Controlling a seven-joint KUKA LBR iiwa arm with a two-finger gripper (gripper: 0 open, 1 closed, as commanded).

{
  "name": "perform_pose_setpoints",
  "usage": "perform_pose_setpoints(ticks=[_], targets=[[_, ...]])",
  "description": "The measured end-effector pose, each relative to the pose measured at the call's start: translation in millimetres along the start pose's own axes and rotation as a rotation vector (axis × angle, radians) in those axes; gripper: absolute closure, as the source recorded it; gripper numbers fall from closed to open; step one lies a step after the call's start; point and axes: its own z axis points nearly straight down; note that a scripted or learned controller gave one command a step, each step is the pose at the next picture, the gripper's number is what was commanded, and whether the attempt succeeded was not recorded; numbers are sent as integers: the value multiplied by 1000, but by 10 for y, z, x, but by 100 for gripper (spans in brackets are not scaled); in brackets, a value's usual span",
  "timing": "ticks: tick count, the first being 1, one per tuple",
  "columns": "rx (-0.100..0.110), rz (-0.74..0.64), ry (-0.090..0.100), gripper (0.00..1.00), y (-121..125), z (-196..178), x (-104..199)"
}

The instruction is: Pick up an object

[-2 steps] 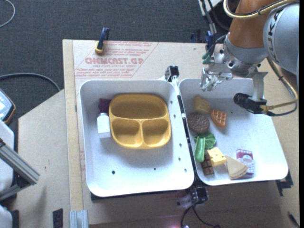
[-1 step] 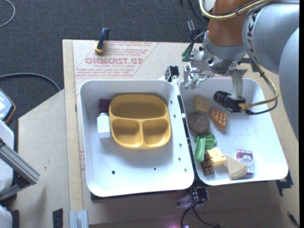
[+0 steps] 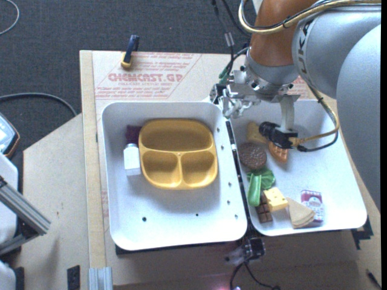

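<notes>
The gripper point(image 3: 233, 104) hangs low over the right white bin's point(image 3: 338, 180) far-left corner, whether open or closed I cannot tell, probably lining up on the round brown patty-like toy point(image 3: 253, 156) nearby.

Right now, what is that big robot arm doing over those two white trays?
The robot arm is leaning in over the right tray, which holds play food: a brown patty, a green pepper, a cheese block and a small pink carton. Its gripper hangs near the top of that tray, by the divide between the trays, with nothing visibly held. The left tray holds a yellow divided plate and a little white bottle.
</notes>
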Motion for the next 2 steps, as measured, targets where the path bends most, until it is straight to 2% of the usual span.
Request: perform_pose_setpoints(ticks=[1,2], targets=[[-2,4,-1,100,-2,8,-78],[-9,2,-1,100,48,-191,-97]])
